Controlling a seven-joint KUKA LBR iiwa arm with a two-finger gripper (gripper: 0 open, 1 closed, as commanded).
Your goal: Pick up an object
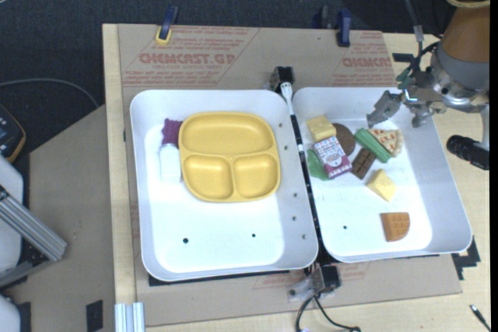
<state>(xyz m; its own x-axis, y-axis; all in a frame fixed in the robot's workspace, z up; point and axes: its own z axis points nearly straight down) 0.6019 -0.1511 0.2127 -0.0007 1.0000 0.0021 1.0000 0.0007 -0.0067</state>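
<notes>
Above the far right corner of the right bin, the gripper hangs with its two grey fingers spread apart, one finger slanting down over the bin's white floor and the other out toward the bin's right wall; nothing sits between them. Behind it the arm rises to its orange band at the view's right edge. Just below and left of the nearer fingertip lies a pizza slice, with a green piece laid slantwise against it. Touching these on the left come a dark brown bar, a brown round cookie, a small red and white packet with a green shape under its left side, and a pale yellow block at the top of the cluster. Near the bar's lower right rests a yellow cheese wedge, and well apart, toward the bin's near edge, an orange waffle-textured square. Across the divider, the left bin holds a yellow divided tray, three compartments up, with a purple item and a white bottle-like piece tucked just beside its left rim. Both bins sit on a cardboard-covered bench printed in red lettering.
</notes>
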